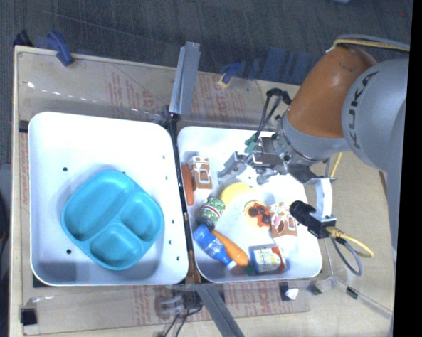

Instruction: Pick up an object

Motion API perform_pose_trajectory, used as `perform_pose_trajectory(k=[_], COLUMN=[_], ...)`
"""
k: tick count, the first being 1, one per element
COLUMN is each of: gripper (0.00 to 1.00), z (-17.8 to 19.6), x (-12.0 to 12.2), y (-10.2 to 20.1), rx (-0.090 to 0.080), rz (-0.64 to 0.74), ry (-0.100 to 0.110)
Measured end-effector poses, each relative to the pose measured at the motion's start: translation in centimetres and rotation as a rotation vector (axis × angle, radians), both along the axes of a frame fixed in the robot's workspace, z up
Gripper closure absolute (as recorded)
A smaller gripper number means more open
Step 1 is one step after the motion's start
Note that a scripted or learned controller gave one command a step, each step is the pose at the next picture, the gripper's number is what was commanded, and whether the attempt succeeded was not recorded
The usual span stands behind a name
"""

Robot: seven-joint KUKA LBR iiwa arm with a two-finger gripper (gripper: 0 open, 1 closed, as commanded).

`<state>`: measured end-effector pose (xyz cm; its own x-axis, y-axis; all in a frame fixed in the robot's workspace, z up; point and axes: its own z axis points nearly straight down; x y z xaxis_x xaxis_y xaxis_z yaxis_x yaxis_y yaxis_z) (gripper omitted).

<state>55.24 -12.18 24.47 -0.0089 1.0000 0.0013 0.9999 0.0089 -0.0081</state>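
From the overhead camera, I am hovering the grey two-finger gripper (241,164), its grip impossible to judge, above the yellow rounded plastic toy (234,193) in the right white bin (308,266); next, I judge, a straight descent.

arm (375,103) — grey shell, orange band | black lettering on grey | black cable — yellow lead at wrist

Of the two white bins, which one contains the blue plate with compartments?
The left bin contains the blue divided plate. The right bin holds several small items instead, and the gripper is over it.
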Motion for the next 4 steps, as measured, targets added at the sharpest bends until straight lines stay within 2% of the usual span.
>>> perform_pose_trajectory(k=[1,2,3,4], gripper=[0.00,1.00,0.00,0.00], z=[-15.3,-14.4,-14.4,-15.6], x=[4.6,4.7,4.7,0.7], y=[-7.2,-7.2,-7.2,-5.1], rx=[-0.002,-0.003,-0.003,0.001], rz=[0.181,0.186,0.186,0.096], ry=[-0.009,-0.008,-0.008,0.000])
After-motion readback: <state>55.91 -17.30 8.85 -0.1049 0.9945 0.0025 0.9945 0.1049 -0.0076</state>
